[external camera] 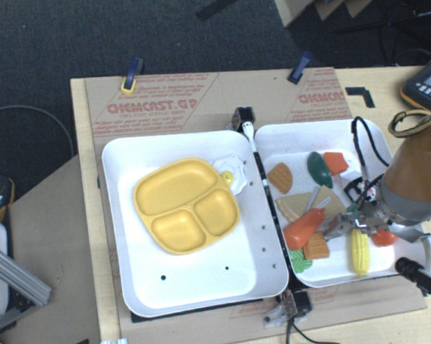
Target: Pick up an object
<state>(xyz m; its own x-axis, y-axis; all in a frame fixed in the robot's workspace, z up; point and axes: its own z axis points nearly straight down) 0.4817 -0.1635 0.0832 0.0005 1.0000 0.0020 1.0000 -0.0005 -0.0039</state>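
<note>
The claw (342,223) sits low in the right bin (272,138), reaching in from three o'clock, and the nearest thing to it is the orange carrot (305,228), lying just beside the tips at about nine o'clock. The carrot's long axis runs from roughly eight o'clock up toward two o'clock, so its thin end aims at the claw. I judge the coming move turns on that slant: the claw would need to straddle the carrot across its width, not along it. Whether the claw is wide or narrow I cannot tell; clutter hides the tips. The corn cob (359,251) lies at about five o'clock from the claw, upright in the view. A yellow divided plate (186,204) rests in the left bin (122,211), well apart
</note>
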